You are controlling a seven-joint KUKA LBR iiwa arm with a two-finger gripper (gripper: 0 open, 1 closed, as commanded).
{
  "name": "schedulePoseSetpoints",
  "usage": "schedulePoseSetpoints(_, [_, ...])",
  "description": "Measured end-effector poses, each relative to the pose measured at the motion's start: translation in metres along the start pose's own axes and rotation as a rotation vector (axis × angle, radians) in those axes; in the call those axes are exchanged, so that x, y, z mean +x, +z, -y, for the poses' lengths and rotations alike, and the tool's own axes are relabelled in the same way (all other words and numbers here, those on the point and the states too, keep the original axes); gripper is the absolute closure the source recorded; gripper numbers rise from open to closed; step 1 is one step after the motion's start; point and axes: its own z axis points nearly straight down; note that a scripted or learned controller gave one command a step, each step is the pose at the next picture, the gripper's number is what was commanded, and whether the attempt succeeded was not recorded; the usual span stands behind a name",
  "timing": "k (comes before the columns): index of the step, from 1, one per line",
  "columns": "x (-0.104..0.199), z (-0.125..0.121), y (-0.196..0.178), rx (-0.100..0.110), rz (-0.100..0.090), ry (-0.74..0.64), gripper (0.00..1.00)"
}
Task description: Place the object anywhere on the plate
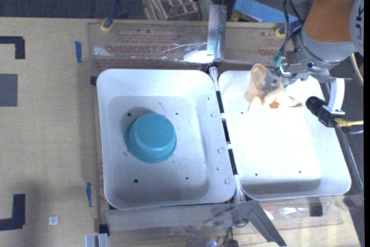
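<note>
— Largest first?
— Two shallow white bins side by side across the middle of the frame: left bin point(110, 95) and right bin point(300, 176), touching along a shared edge just right of centre.
— In the left bin?
— A teal plate point(151, 136), round, resting on the floor of the bin, a little left of that bin's middle (looks more like an upturned bowl from this slant, hard to tell).
— The arm?
— Grey, with an orange band point(332, 0) in the upper right corner of the frame, reaching down over the upper part of the right bin.
— The gripper?
— Gripper point(273, 81) at the upper left of the right bin, closed on a tan object point(258, 85); soft, crumpled-looking, pale beige, seen pinched between the fingers and hanging below them.
— Object against the bin?
— Over the right bin's upper left area, near the shared edge; touching the floor or lifted clear, cannot tell. Well apart from the plate, with the bin walls between them.
— Anything smaller?
— A bit of the same tan colour just right of the gripper (part of the object or separate, unclear).
</note>
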Motion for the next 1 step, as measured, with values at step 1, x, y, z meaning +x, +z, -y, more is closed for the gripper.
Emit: schedulePoseSetpoints(1, [0.0034,-0.0010,0.0177,0.002,-0.002,-0.006,1.00])
